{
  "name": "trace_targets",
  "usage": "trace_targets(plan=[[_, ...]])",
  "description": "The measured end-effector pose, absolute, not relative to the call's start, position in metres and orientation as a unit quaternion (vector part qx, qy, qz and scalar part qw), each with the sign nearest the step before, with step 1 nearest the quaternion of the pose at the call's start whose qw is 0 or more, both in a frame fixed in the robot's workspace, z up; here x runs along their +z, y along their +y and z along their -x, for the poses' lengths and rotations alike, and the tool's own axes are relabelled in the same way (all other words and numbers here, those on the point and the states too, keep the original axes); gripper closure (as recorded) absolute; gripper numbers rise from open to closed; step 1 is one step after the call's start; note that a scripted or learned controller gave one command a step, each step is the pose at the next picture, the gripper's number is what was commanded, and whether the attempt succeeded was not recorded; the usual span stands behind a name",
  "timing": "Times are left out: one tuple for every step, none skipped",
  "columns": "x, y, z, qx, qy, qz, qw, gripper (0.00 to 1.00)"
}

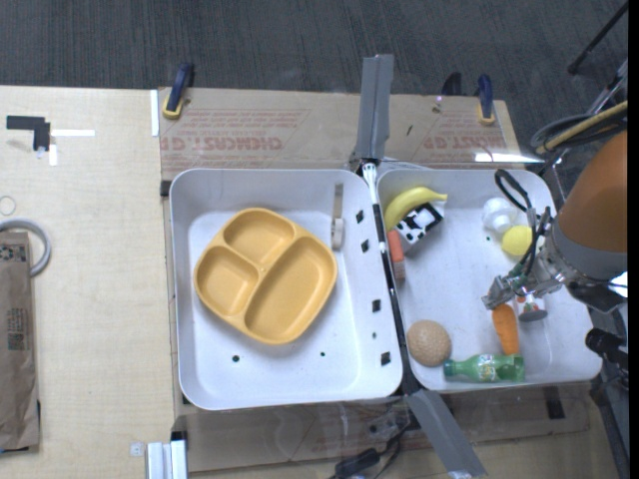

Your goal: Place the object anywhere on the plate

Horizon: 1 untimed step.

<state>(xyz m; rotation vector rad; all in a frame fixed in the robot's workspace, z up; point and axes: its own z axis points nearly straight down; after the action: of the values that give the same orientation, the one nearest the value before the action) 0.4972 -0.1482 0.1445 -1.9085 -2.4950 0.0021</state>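
A yellow plate (265,273) with three compartments lies in the left bin (190,297). My gripper (519,295) hangs low in the right bin (449,267), at the right side, directly over the top end of an orange carrot (507,333). The carrot lies on the bin floor, pointing toward the front. A green bottle (484,369) lies on its side just in front of the carrot. Whether the gripper touches the carrot cannot be made out.
The right bin also holds a banana (409,204), a black-and-white toy (418,225), a red-orange stick (397,255), a yellow ball (516,239), a white object (496,214) and a tan round object (429,341). The arm's orange band (604,208) overhangs the right wall.
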Motion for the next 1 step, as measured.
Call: trace_targets(plan=[[0.1913,-0.0871,-0.5111,0.0004,-0.84,0.543,-0.001,1.0]])
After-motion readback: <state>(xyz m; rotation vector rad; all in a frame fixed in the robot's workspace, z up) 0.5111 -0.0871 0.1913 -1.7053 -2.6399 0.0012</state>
